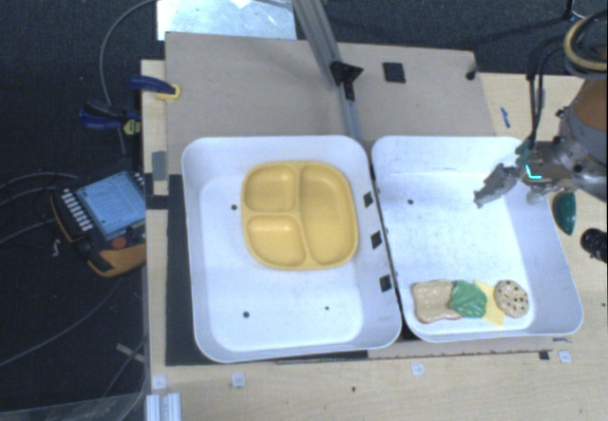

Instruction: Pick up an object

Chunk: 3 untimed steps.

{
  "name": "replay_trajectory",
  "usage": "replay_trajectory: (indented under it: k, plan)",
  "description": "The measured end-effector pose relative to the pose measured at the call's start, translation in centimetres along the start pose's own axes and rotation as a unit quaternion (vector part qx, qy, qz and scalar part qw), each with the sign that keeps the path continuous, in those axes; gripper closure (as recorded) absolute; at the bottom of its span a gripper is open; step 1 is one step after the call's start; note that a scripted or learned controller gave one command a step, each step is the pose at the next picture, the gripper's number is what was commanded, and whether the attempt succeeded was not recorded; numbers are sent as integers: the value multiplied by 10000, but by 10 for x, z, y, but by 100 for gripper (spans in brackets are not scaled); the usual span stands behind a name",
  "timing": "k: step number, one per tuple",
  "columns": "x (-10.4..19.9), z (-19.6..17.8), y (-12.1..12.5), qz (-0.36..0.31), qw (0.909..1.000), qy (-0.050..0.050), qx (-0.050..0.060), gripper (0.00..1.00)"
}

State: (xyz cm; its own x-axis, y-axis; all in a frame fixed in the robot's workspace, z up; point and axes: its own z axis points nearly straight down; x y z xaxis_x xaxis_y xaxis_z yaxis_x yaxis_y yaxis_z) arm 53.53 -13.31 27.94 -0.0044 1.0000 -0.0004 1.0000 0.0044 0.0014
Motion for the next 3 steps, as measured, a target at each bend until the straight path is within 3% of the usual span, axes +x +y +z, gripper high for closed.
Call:
replay_trajectory:
  k: [1,3]
  plan:
    - [0,0,0,-1,10000,-1,-4,0]
    - [-3,114,18,19,10000,3,15,0]
